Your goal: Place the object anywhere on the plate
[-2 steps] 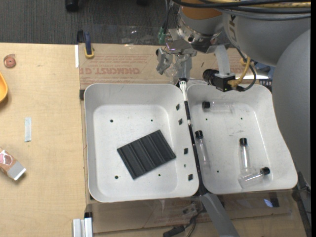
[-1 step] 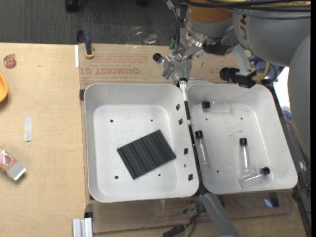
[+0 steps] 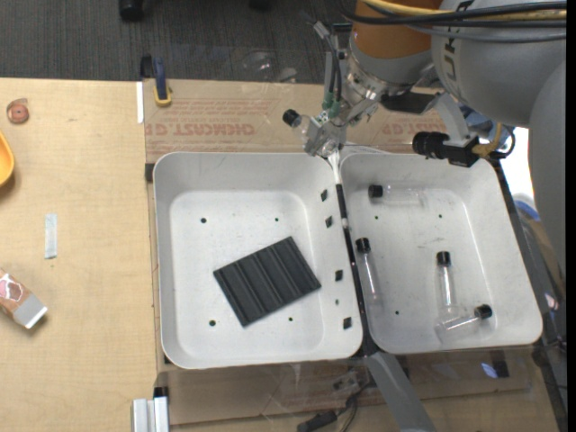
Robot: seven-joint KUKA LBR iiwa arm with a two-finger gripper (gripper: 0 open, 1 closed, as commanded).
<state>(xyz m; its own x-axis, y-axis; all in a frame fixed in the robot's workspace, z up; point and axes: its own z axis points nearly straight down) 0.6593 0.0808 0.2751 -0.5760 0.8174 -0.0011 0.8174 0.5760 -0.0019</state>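
Arm (image 3: 477,43): reaching in. Left bin (image 3: 180,196): bearing dark ribbed plate (image 3: 267,280), lying below-left of the fingers. Right bin (image 3: 504,241): holding clear tubes (image 3: 445,282), long axes roughly vertical, below-right. Gripper (image 3: 326,138): hovering over the bins' far rim (finger spread: cannot tell).

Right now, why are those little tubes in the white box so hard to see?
In the camera view, the clear tubes are see-through, so they fade into the bright right bin; only their black caps stand out. The dark ribbed plate in the left bin shows sharply. The pincer up by the bins' far rim looks a bit blurry.
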